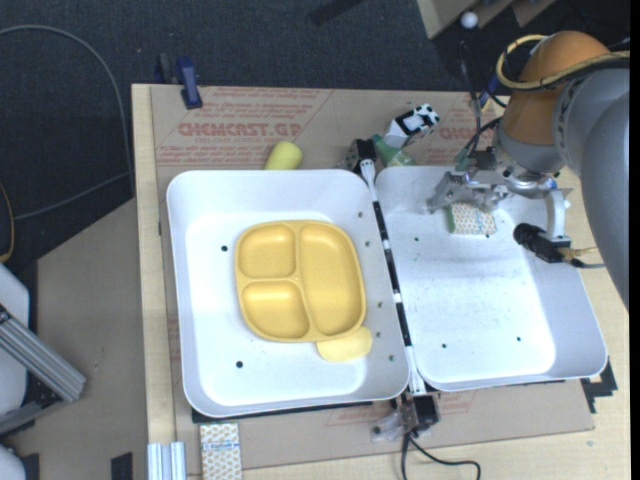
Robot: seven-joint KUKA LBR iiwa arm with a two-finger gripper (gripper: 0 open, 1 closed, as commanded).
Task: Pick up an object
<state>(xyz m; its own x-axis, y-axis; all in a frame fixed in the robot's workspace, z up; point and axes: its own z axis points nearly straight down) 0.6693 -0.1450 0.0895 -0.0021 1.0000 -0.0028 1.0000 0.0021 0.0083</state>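
Gripper [468,190] low over right bin [500,348], far end; small patterned pad [472,219] directly beneath, touching fingertips. Finger state unclear. Yellow tray [300,278] in left bin [200,298].

A yellow three-compartment plastic plate [299,279] sits in the white left bin [195,268]; a small green-and-white speckled pad [472,220] lies in the white right bin [500,318].

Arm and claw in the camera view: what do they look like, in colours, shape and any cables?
The arm is bulky, rounded and grey, with an orange band above the wrist. Dark cables run beside that band. The claw is a small grey metal assembly under a round silver flange.
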